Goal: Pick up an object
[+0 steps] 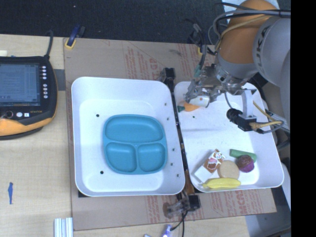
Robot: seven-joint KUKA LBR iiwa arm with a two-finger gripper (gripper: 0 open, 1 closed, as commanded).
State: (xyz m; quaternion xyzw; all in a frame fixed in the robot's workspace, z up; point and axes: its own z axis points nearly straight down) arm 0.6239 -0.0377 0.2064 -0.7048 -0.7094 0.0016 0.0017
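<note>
My gripper (199, 96) hangs low over the far left corner of the right bin (222, 132). Just below it, against the bin's left wall, lies a small orange piece with a green end (189, 107), and a small white thing (201, 101) sits right beside the gripper's tip. Near the bin's front edge are a yellow banana (222, 183), a round tan piece (228, 170), a purple piece (245, 164), a green piece (242, 153) and a small printed carton (213, 162).
The left bin (89, 132) holds a blue divided plate (134, 143). A tablet-like pendant (24, 93) lies on the bench at the far left. Cables and the grey arm (256, 38) hang over the right bin's far side.
</note>
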